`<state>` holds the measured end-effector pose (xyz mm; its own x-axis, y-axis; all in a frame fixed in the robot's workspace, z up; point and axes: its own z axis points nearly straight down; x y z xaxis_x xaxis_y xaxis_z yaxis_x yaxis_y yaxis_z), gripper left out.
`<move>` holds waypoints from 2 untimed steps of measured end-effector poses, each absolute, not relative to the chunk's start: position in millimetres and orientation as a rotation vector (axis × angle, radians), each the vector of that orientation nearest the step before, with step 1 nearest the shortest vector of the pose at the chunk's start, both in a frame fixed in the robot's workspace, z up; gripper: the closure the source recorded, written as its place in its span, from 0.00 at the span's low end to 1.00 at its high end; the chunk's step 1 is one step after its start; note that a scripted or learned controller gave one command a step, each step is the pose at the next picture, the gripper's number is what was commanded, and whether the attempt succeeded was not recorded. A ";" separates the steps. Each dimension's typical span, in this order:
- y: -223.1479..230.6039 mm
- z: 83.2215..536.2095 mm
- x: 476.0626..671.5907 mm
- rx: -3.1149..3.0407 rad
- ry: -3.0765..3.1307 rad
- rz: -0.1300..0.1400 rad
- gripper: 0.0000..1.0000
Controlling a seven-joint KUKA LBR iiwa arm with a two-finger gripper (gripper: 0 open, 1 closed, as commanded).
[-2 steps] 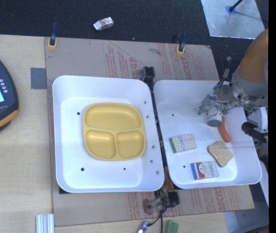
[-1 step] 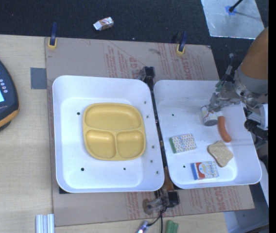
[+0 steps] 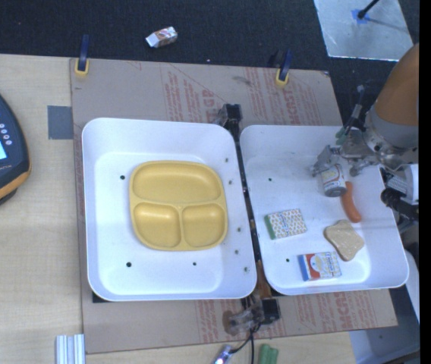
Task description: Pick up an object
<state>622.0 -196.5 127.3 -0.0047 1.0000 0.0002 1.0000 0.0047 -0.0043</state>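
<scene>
You've got a small can [image 3: 333, 180] tipped over in the right bin's [image 3: 291, 275] far end, an orange hot dog [image 3: 351, 202] just beside it.

Two white bins [image 3: 98, 203] sat on brown cardboard [image 3: 200, 89]. One held a yellow divided tray [image 3: 177, 205]. By the grey end effector [image 3: 344, 158] lay an orange sausage [image 3: 351, 202], a tan bread slice [image 3: 344, 240], a green-patterned packet [image 3: 285, 223] and a blue-and-red carton [image 3: 319, 265].

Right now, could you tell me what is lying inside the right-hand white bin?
In the right bin lie a green patterned card, a small box, a bread slice, a hot dog and a can beneath the tool, which covers the can's top.
</scene>
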 end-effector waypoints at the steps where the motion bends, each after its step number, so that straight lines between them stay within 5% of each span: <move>1: -168.2 131.4 593.6 -2.214 -2.225 0.005 0.00; 2: -211.8 134.6 651.7 -2.216 -2.225 0.001 0.00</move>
